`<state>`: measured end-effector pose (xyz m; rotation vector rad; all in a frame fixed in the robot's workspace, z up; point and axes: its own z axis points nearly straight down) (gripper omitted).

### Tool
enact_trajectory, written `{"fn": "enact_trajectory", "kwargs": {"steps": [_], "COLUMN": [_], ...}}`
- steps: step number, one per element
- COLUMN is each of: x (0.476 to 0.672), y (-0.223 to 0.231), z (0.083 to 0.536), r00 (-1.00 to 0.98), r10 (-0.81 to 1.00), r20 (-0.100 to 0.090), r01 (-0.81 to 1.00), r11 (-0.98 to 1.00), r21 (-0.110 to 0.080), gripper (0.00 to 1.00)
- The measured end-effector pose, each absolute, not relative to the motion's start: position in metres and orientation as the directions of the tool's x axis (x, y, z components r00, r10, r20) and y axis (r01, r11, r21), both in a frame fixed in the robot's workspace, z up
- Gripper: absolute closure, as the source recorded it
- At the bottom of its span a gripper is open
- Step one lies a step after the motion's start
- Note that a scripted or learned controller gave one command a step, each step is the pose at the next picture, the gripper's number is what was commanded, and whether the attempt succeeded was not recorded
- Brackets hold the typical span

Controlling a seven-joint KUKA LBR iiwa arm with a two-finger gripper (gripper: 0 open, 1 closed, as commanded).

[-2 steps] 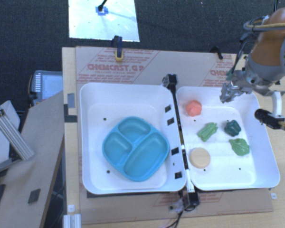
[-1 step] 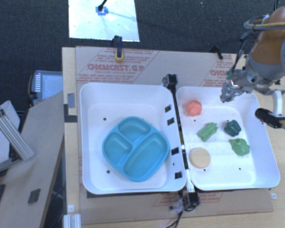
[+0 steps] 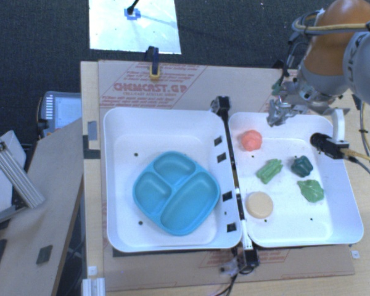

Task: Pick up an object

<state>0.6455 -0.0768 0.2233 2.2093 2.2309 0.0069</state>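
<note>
Orange ball in right bin, near its back-left corner. We judge it light, soft, round; pinch across middle. Claw hovers above bin's back rim, just beside ball; holds nothing we see. Green pieces, tan disc nearby. Blue plate in left bin. Desk cardboard-covered.

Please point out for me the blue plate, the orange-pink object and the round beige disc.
blue plate (image 3: 176, 193): camera view, left bin, on the ridge between its compartments.
orange-pink object (image 3: 251, 140): camera view, right bin, on its top middle.
round beige disc (image 3: 259, 205): camera view, right bin, on its flat face.
</note>
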Motion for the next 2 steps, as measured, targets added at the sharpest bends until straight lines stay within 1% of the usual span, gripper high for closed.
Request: {"fn": "enact_trajectory", "kwargs": {"steps": [2], "x": [0.657], "y": [0.035], "z": [0.242], "r00": [-0.011], "r10": [1.000], "r20": [0.003], "r01": [1.000], "r11": [0.011], "r21": [0.003], "gripper": [1.00]}}
